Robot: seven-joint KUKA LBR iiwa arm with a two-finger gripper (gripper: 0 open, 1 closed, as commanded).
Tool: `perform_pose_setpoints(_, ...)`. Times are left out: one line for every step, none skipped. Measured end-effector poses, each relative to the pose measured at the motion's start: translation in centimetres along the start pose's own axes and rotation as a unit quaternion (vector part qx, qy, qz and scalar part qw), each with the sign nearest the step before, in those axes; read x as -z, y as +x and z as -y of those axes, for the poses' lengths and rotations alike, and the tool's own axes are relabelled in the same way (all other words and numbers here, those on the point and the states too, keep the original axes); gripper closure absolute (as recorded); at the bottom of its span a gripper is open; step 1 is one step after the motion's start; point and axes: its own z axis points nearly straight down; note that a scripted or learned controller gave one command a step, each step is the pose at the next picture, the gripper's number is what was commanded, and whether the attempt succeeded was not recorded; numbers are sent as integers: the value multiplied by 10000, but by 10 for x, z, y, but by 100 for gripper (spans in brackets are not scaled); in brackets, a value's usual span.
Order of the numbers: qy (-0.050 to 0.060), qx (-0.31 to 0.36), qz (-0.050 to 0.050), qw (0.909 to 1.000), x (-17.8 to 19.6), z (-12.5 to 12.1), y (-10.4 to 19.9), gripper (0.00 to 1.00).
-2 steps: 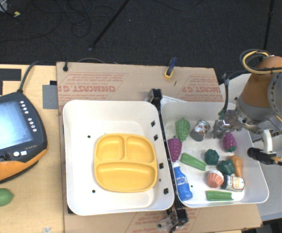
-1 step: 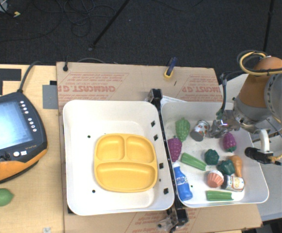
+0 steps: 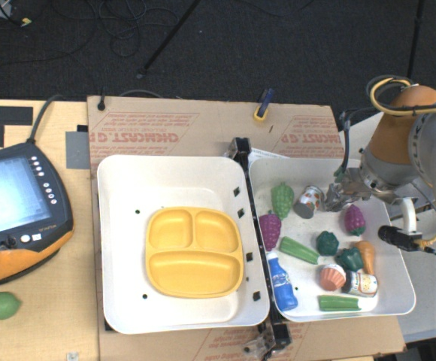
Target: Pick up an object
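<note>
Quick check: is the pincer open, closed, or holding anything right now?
Pincer: cannot be told. It sits low in the right bin, between the small can and the purple grape bunch; nothing is visibly gripped.

The bench (image 3: 22, 115) bears two white bins (image 3: 120, 201), a control pendant (image 3: 15, 209) and seemingly a lime (image 3: 2, 305).

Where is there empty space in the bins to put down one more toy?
The left bin has bare floor all around the yellow divided plate, widest along its top and left side. The right bin is crowded: toy foods, a blue bottle and small cans fill its middle and bottom. Its top strip above the green grapes is bare.
</note>
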Motion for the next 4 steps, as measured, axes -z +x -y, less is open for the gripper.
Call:
perform_pose_setpoints(18,-17,-4,10000,-1,6,1,100)
perform_pose_setpoints(18,-21,-26,10000,0,69,2,100)
perform_pose_setpoints(-11,-4,-6,10000,0,5,28,100)
perform_pose_setpoints(18,-29,-3,10000,18,31,-2,100)
